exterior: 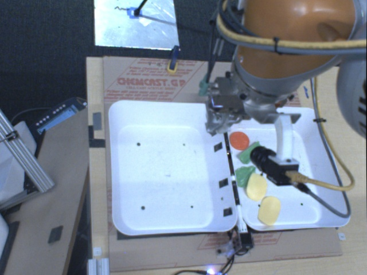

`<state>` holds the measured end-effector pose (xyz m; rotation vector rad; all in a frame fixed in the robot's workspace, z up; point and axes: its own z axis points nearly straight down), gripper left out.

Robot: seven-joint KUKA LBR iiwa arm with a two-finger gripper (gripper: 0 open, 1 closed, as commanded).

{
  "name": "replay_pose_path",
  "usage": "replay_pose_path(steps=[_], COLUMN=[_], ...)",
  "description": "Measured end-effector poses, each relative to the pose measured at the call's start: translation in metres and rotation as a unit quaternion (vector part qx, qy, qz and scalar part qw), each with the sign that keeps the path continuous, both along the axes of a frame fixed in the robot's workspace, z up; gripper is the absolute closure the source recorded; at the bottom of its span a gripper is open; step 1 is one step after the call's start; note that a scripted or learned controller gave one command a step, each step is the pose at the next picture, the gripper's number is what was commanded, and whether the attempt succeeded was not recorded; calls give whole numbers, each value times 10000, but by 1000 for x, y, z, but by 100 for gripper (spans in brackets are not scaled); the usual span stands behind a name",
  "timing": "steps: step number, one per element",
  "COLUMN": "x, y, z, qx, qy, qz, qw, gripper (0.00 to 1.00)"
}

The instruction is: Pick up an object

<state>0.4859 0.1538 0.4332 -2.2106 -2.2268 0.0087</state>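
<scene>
Several small objects lie in the right bin (321, 211): an orange disc (239, 140), a green piece (248, 152), another green piece (243, 175), and two pale yellow pieces (256, 187) (269, 209). My gripper (216, 123) hangs low over the left rim of the right bin, just left of the orange disc. The big orange and grey wrist above it hides much of the bin's back.
The left bin (166, 165) sits beside the right one, with a black-clipped divider (229, 176) between them. A black fitting with a yellow cable (281, 171) reaches across the right bin. Cardboard (149, 79) lies under both bins.
</scene>
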Motion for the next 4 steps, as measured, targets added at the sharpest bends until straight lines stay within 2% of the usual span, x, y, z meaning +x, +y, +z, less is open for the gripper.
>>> replay_pose_path(steps=[1, 2, 3, 4], x=[-2, 1, 1, 8], y=[86, 81, 80, 80], z=[-120, 26, 107, -127], qx=[-4, 49, 34, -30], qy=[15, -112, -84, 38], qz=[21, -12, -11, -32], qw=[10000, 9999, 10000, 10000], gripper=[100, 100, 100, 100])
